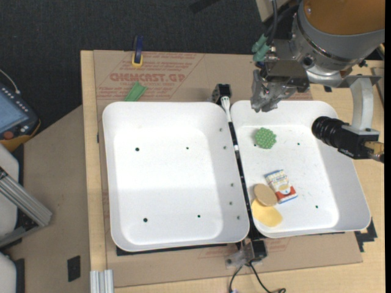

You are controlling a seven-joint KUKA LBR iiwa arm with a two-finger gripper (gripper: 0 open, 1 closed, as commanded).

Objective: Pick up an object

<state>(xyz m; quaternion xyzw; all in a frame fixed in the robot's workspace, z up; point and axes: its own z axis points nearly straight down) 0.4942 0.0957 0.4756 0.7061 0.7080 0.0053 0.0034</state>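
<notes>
Camera view looks down on 2 shallow white bins [165,176] of smooth plastic with rounded corners, set on brown cardboard [153,72]. In the right bin lie a knobbly green ball [265,138], a small glossy packet [281,185] printed white, blue and red, a tan flat disc [265,195] and a pale yellow disc [267,215] touching it. The metal gripper [264,104] hangs above the bin's far rim, beyond the ball, holding nothing; I cannot tell how wide it stands.
</notes>
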